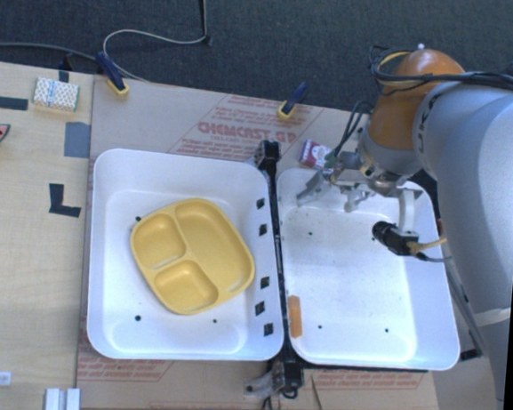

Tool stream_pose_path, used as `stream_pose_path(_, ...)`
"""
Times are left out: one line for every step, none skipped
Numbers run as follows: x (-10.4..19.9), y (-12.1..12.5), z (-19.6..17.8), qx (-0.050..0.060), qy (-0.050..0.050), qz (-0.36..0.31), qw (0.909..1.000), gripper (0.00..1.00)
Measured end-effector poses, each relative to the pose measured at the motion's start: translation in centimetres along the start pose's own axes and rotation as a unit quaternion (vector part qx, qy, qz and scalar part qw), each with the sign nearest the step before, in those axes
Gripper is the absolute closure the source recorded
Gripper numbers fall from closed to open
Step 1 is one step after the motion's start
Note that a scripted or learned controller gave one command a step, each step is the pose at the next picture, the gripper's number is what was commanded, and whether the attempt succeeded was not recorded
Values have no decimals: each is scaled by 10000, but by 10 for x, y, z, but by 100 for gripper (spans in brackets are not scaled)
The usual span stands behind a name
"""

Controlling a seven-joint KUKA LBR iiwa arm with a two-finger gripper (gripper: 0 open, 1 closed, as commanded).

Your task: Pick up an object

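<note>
Gripper [329, 193] over far-left corner of right bin [422, 348]; fingers look spread, nothing between them. Small orange stick [294, 316] lies at the near-left edge of the same bin, long axis running near–far, well toward the camera from the jaws. Yellow compartment tray [192, 255] sits in left bin [108, 321].

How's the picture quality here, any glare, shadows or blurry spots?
Camera view: even, soft lighting; the yellow tray is fairly sharp with a faint shadow; the white bins look bright, nearly washed out; the gripper and the arm look soft and slightly blurred.
</note>
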State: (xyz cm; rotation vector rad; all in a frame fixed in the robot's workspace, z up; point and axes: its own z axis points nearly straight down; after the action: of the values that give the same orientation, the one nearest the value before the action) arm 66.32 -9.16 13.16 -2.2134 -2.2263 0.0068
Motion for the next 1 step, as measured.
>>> stream_pose_path(-3,0,47,-24,0,21,10000,0)
